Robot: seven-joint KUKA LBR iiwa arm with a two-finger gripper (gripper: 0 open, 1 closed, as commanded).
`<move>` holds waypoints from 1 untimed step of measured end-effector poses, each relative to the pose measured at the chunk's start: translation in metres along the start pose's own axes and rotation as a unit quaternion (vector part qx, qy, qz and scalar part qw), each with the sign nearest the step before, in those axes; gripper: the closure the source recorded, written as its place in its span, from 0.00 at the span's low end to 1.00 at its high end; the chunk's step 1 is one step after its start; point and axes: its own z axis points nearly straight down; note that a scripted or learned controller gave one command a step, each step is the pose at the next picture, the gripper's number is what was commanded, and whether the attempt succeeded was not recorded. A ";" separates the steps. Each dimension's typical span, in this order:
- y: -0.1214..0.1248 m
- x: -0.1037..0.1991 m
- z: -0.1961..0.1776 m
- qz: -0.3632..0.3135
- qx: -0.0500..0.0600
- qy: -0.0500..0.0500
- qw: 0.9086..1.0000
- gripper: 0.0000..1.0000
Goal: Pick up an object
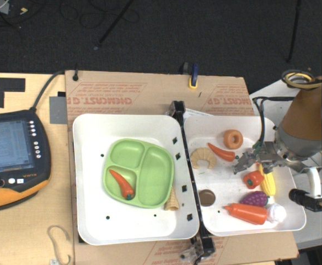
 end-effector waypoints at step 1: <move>0.007 0.001 0.039 0.001 -0.007 -0.004 1.000 0.00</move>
